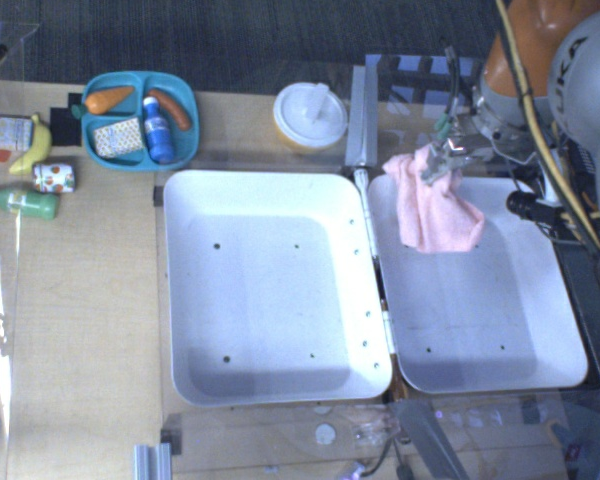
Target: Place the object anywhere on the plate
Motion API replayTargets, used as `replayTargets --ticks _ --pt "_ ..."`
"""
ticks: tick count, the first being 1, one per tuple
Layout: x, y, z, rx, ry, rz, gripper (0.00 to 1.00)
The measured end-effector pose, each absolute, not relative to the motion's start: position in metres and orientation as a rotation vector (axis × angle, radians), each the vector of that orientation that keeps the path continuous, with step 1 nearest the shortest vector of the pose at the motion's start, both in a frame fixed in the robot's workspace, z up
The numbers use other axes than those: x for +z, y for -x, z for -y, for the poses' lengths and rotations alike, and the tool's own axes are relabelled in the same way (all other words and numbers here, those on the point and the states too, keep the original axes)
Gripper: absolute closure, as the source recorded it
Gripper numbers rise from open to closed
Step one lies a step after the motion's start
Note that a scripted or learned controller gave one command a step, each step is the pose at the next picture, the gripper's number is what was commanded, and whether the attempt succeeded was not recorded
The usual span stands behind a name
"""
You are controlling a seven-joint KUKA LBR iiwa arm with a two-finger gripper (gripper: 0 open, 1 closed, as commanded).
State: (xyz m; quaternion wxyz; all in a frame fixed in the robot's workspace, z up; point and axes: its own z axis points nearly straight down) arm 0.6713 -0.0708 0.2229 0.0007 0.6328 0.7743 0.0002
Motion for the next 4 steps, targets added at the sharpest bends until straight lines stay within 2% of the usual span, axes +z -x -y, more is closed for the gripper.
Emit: replayTargets --ticks 2,3,4 --pt "0.227 -0.656 -0.033 0.002 -0.87 -3.018 1.0" --pt "0.225 -0.659 -0.085 0.005 -0.252 -3.127 1.0" --pt "0.225 -0.659 -0.085 0.005 -0.252 -3.126 0.0"
